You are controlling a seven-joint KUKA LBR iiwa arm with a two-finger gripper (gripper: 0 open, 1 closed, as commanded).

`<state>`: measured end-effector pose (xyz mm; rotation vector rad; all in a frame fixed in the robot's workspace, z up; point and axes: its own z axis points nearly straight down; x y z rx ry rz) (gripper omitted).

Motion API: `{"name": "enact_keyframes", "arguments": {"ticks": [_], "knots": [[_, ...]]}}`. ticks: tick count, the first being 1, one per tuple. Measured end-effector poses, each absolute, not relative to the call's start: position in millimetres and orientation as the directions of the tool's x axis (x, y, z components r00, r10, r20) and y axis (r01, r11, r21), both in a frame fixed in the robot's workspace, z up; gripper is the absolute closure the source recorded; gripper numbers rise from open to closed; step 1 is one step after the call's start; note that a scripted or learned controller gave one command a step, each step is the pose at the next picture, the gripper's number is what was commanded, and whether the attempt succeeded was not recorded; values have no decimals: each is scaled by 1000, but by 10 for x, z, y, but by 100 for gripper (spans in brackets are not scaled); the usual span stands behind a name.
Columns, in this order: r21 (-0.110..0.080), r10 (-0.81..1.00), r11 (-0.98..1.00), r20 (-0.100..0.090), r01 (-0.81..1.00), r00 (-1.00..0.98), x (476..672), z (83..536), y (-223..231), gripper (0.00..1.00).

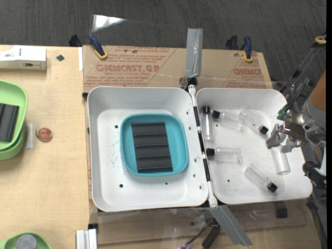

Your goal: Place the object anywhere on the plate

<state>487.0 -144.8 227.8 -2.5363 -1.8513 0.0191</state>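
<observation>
Camera view is showing two white bins sitting side by side on the counter (52,191). Left bin (104,185) is holding a teal plate (179,139) with a dark ribbed insert (152,147) lying in it. Right bin (233,185) is carrying several clear vials with black caps, scattered: one (207,126) lying along the divider, one (260,178) near the front, others in between. The gripper (280,139) is hanging over the right bin's right side with a clear vial (280,160) sticking down from it, and honestly I can't tell how the fingers are sitting. A green tray (15,95) is poking in at far left.
</observation>
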Motion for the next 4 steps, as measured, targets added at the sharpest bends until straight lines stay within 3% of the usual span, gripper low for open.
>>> {"name": "enact_keyframes", "arguments": {"ticks": [2,3,4], "knots": [[-13,954,-299,-14,954,299,4878,2430,-1459,100],[-4,1000,-7,0,1000,7,4772,1936,-898,100],[-2,988,153,-1,988,-153,4780,2142,-243,100]]}}
